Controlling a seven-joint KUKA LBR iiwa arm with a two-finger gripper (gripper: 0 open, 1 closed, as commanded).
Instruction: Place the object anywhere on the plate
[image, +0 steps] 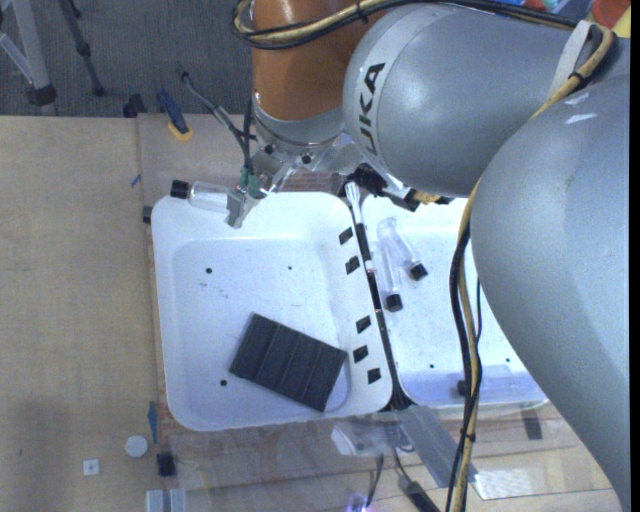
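Light: bright, even, from overhead.
Glare: pale sheen on the grey arm (450, 90); the left bin (190, 300) near washed out.
Shadows: soft, faint beside the dark plate (288, 362).
Focus: bins fairly sharp; arm's near bulk at right soft.
Grain: mild noise, low resolution.
Distortion: none evident along the surface (60, 300) edges.

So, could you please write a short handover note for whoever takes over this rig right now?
Gripper: over the far rim of the left bin, beside a clear tube lying on that rim; whether it grips anything is not visible.
Dark plate: flat in the left bin, near side, nothing on it.
Right bin: two more clear tubes.
Done: nothing placed yet.
Left: get an object onto the plate.
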